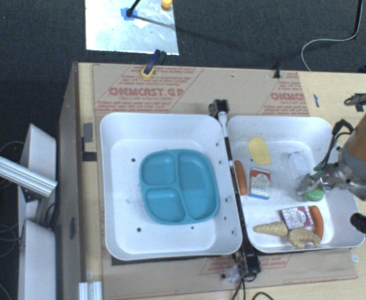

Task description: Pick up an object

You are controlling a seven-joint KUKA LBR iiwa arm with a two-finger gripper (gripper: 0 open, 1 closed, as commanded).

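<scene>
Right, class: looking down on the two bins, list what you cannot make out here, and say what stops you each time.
- The gripper: whether it is open or shut; too small and blurred in the camera view.
- The green object: partly covered by the gripper, so its shape and any contact are unclear.
- The small carton: its printing is too small to read.
- The arm: cut off by the right edge.
- The clear cup: see-through against the right bin, outline faint.

A blue divided plate (179,186) lies in the left bin (117,167); the gripper (313,185) hangs over a green object (315,195) in the right bin (283,127).
</scene>
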